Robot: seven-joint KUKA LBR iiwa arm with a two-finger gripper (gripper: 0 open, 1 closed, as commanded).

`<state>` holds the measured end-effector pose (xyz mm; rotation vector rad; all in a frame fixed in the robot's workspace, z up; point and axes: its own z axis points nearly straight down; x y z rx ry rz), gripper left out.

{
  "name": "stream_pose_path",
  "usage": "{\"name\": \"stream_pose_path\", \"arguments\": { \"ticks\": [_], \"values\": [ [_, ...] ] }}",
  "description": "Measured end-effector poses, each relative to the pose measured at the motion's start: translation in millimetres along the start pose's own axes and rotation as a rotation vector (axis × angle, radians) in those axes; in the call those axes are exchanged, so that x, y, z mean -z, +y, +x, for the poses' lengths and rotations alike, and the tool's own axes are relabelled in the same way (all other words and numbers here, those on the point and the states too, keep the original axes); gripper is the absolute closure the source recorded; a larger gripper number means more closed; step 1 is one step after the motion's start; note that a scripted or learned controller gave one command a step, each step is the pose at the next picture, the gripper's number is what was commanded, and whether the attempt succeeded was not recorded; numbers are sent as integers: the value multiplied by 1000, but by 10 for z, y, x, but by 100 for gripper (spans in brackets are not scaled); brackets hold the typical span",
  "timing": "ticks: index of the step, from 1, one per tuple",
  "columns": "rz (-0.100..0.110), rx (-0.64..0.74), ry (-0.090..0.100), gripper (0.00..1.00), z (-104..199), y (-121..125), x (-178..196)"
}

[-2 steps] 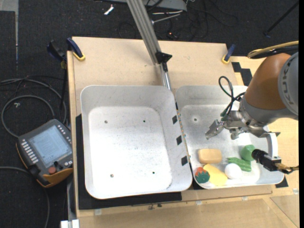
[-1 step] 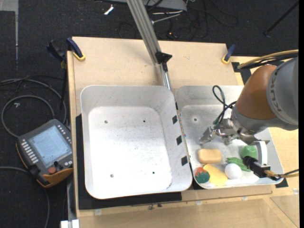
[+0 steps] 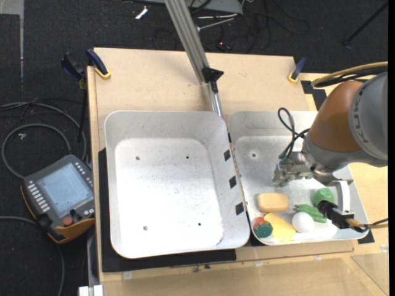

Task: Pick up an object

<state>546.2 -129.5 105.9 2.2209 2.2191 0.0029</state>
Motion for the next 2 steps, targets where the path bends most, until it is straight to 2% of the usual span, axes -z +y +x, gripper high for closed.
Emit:
{"name": "stream_pose_path", "arguments": {
  "ticks": [2],
  "values": [
    [-2,4,-1,100,17,93,868]
  ]
}}
